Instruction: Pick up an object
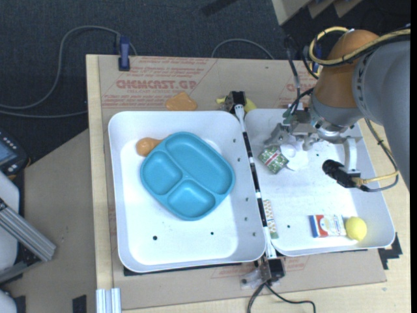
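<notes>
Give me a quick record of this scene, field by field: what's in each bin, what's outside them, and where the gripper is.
left bin: blue divided plate; orange thing at the plate's upper-left edge, partly hidden
right bin: green packet, small red-and-white box, yellow ball beside the box
outside bins: orange piece on the board above the left bin
gripper: over the right bin's upper part, near the green packet
grasp: nothing visibly held
</notes>
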`<state>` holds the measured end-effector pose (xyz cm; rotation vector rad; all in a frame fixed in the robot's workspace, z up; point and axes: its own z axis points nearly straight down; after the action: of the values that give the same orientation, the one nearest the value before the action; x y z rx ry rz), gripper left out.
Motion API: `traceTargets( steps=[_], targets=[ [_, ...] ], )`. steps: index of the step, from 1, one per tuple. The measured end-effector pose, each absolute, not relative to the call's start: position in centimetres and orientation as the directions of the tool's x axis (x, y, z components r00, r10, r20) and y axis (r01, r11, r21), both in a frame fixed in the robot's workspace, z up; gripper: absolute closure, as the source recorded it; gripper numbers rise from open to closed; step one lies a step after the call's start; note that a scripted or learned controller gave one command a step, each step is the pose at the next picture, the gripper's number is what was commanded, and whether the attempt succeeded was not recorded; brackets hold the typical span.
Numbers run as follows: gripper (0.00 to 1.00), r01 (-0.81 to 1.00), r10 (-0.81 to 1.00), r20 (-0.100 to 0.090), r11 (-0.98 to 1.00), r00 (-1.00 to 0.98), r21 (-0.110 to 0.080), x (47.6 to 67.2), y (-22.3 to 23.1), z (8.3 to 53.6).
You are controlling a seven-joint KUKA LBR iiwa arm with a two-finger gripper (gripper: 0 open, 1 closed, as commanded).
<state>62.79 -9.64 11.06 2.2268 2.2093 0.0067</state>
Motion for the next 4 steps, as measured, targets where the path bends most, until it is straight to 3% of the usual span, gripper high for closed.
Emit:
traceTargets(
  steps=[2,3,4],
  targets=[
    [0.0,1.0,1.0,-0.004,0.001,-0.001,0.024,62.5,-9.3,10.8],
    [0.0,1.0,1.0,-0.003,0.002,-0.002,0.007,66.9,-10.3,8.5],
    [0.0,1.0,1.0,0.001,-0.003,0.003,-0.006,61.0,-11.2,8.4]
  ],
)
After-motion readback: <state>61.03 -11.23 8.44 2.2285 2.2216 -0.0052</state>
